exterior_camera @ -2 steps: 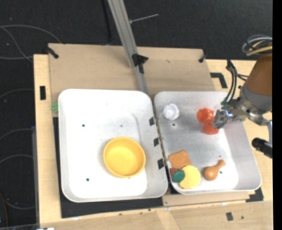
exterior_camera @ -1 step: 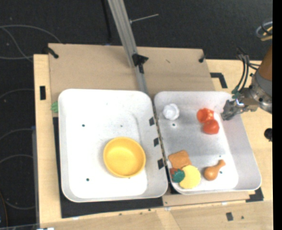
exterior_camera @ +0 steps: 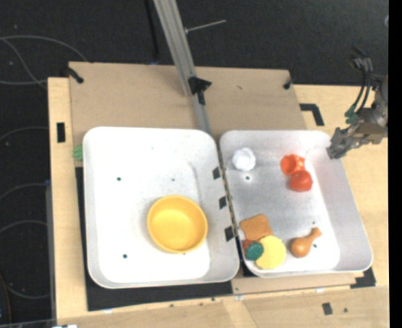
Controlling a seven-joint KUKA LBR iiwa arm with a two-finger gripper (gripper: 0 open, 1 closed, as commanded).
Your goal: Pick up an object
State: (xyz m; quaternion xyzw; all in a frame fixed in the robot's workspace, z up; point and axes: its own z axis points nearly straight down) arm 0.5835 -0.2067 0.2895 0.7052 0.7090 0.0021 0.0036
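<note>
The right bin (exterior_camera: 343, 203) holds several small items. A white piece (exterior_camera: 243, 160) lies near its back left. Two red pieces (exterior_camera: 297, 172) sit close together at the back right. At the front lie an orange block (exterior_camera: 255, 226), a yellow piece (exterior_camera: 272, 251), a green piece (exterior_camera: 254, 250) and a brown drumstick shape (exterior_camera: 303, 243). My gripper (exterior_camera: 339, 145) hangs over the right bin's back right corner, to the right of the red pieces and apart from them. Nothing shows in its grasp.
The left bin (exterior_camera: 119, 149) holds a yellow bowl (exterior_camera: 177, 223) near its front right. A grey metal post (exterior_camera: 180, 46) rises slantwise from behind the gap between the bins. Cables run along the dark floor at the left.
</note>
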